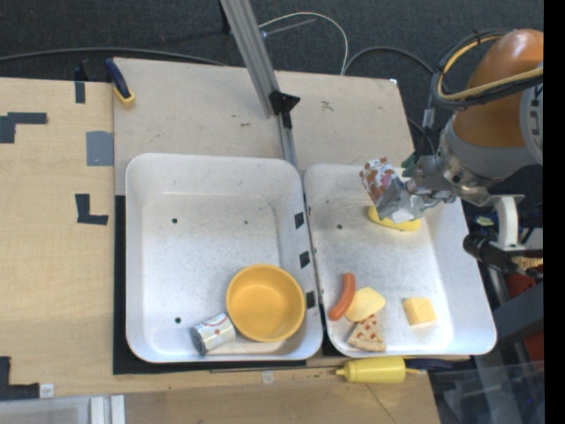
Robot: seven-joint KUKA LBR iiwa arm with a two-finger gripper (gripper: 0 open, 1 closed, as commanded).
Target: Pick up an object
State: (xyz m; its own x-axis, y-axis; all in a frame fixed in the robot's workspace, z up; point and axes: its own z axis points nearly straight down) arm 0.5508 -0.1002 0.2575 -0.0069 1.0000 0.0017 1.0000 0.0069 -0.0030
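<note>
My gripper [399, 200] hangs over the back of the right bin [459, 263], reaching in from the right. A red-and-white patterned packet [379, 178] sits right against its left side; I cannot see whether it is between the fingers. A flat yellow piece [400, 222] lies on the bin floor just under the gripper. Toward the front of the same bin lie a red sausage [342, 296], a pale yellow slice [366, 304], a pizza slice [366, 333] and a yellow cheese block [419, 310].
The left bin [177, 228] holds a yellow bowl [265, 303] and a small can [212, 332] at its front. A yellow mustard bottle [375, 371] lies on the bench before the right bin. A slanted metal pole [256, 51] rises behind the bins.
</note>
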